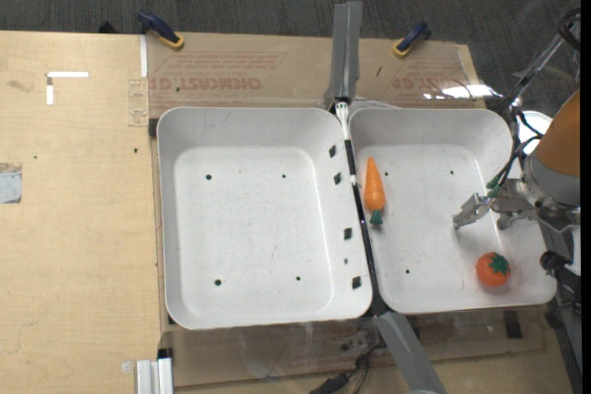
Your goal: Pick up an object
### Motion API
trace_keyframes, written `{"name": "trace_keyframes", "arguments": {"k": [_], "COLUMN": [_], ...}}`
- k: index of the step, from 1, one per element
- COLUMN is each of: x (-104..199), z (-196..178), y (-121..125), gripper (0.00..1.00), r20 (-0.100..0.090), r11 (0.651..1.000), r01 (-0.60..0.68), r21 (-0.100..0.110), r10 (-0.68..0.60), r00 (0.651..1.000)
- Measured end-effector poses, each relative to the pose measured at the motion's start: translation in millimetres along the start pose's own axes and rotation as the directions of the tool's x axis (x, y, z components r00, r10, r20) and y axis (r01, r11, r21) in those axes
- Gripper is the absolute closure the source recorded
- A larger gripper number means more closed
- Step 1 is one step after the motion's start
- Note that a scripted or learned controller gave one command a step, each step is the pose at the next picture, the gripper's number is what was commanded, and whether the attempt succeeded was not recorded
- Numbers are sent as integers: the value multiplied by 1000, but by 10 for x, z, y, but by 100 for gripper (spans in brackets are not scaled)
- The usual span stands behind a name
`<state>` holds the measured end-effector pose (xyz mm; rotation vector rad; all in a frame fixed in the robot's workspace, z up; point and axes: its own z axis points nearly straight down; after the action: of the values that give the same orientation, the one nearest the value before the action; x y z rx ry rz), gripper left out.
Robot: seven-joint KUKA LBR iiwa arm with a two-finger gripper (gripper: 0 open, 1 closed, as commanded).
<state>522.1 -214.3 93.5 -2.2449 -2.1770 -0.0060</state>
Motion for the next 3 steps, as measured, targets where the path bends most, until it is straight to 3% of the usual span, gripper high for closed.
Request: {"name": "trace_keyframes", "arguments": {"k": [1, 2, 3], "x": [162, 801, 1156], "z": [29, 35, 46], "y": [-458, 104, -497], "gripper": [0, 0, 0], "r20": [12, 12, 11], "r11": [1000, 991, 980], "r01": [24, -133, -199], "r21": [-5, -7, -6], "r10": [-23, 133, 199], "r00": [1000, 991, 980]}}
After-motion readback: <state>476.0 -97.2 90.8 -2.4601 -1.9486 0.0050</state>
